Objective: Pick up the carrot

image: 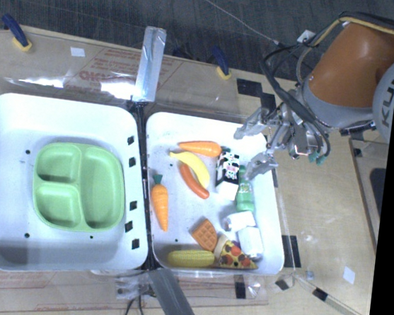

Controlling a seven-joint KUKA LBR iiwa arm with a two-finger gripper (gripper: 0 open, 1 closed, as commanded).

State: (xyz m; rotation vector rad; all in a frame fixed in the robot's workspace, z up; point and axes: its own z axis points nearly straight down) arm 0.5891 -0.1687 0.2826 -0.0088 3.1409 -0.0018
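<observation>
The carrot (160,205), orange with a small green top, lies along the left wall of the right bin (277,220), pointing toward the front. My gripper (255,147) hangs over the bin's far right corner, well to the right of the carrot and beyond it. It is open, with nothing between its two grey fingers (247,129).
Also in the right bin are an orange tapered piece (200,147), a banana (192,165), a red sausage (195,181), a black-and-white toy (229,166), a green bottle (244,195), white pieces (246,232), a waffle (205,234), corn (190,258) and pizza (237,255). The left bin (0,165) holds a green divided plate (48,163).
</observation>
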